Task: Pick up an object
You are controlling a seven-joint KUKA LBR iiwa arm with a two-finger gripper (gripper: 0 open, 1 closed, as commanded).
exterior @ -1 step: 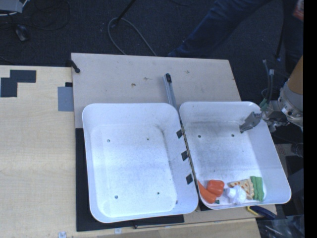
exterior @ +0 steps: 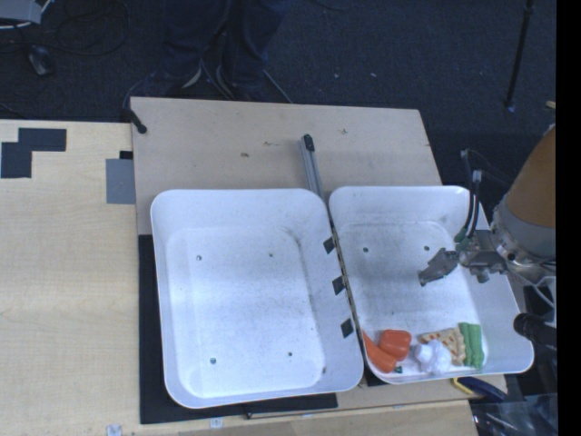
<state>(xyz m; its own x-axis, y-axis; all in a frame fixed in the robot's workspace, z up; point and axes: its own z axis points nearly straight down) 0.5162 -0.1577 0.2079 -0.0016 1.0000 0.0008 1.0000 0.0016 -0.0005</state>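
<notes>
My hand (exterior: 438,267) hangs over the right bin (exterior: 399,209), toward its three o'clock side; I cannot tell how it is set. The objects crowd the bin's six o'clock rim: an orange toy (exterior: 388,346), a white lump (exterior: 430,358), a tan piece (exterior: 448,342), and a green strip (exterior: 472,344).

Bins (exterior: 241,380) white matt plastic, speckled; bench (exterior: 272,143) pale matt wood; floor (exterior: 363,44) dark carpet.
</notes>
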